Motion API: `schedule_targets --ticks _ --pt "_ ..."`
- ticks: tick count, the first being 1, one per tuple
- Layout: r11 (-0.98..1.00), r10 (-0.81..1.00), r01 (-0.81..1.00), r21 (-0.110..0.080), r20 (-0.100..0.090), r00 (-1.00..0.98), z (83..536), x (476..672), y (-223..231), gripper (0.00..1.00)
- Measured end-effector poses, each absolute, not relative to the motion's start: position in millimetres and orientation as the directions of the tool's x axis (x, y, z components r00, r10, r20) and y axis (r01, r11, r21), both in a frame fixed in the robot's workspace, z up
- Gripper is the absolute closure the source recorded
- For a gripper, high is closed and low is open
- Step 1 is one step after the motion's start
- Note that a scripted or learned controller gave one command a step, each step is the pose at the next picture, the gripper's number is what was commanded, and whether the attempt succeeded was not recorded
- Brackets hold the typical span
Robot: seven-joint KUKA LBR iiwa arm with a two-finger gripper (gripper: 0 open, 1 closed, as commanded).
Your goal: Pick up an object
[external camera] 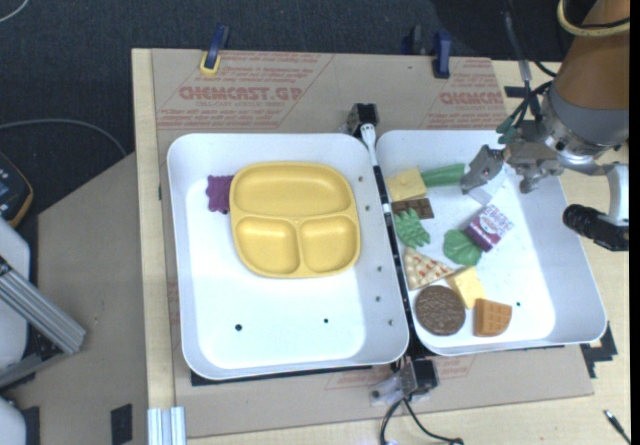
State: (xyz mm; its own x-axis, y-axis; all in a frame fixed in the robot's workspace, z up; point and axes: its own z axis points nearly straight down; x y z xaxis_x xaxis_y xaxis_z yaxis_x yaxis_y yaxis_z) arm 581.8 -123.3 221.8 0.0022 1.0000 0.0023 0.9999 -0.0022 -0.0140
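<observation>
1. Well to the left of the gripper, in the left white bin (200, 333), a yellow three-compartment plastic plate (295, 216) lies flat, with a small purple toy (217, 192) touching its left edge. Neither is near the claw.
2. Along the left side of the right white bin (570, 303), left of and below the gripper, sits a row of toy foods: a tan-and-brown block (408, 192), a green leafy piece (411, 229), a checked waffle-like wedge (424, 267), and a round brown cookie (440, 310) nearest the front rim.
3. A green stick-shaped toy (442, 174) lies just left of the claw, its long axis running left to right, its right end pointing toward the fingers.
4. The likeliest target, in my judgement, is the small purple-and-white packet (490, 225). It lies just below the gripper, close to it, tilted on a diagonal, and rests against a rounded green toy (461, 247) on its lower left. It looks light and flat-sided, so a grip across its short side seems sensible.
5. Further below sit a yellow cheese-like block (466, 285) and an orange wedge (492, 316).
6. The two-finger gripper (505, 171) hangs over the upper part of the right bin, fingers spread apart with nothing between them; a short drop toward the front would bring it to the packet.
</observation>
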Motion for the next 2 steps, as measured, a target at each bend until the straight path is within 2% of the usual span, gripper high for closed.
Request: schedule_targets --ticks 1,2 --pt "0.0 1.0 1.0 -0.002 0.0 0.0 229.2 583.5 -123.2 0.0" --pt "0.0 1.0 1.0 -0.001 0.0 0.0 189.8 582.5 -117.7 0.0"
